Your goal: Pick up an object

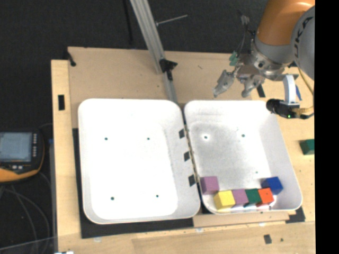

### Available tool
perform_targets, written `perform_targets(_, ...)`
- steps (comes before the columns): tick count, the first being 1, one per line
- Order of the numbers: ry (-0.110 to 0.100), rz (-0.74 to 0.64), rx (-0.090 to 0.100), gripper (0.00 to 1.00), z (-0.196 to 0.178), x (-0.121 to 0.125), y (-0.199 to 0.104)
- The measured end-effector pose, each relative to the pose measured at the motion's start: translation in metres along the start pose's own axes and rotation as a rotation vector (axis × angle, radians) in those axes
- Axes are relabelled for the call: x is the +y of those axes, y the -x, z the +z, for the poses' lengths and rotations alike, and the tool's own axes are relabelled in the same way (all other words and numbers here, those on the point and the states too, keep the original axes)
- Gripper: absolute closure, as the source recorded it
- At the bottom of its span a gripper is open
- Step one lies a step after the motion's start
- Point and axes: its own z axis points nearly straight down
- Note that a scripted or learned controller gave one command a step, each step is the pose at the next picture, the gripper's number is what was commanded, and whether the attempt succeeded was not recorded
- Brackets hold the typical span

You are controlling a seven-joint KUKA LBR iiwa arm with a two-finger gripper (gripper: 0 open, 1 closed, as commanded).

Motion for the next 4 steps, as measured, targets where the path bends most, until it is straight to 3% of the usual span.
perform_targets(1,0.003,-0.004,-0.002,1.0,-0.012,0.001,0.0)
perform_targets(2,-0.001,-0.002,0.005,1.0,-0.008,-0.041,-0.075)
perform_targets(3,-0.002,-0.003,0.004,1.0,0.012,-0.055,-0.145)
perform_targets(4,0.003,0.006,0.004,1.0,0.0,-0.054,-0.139)
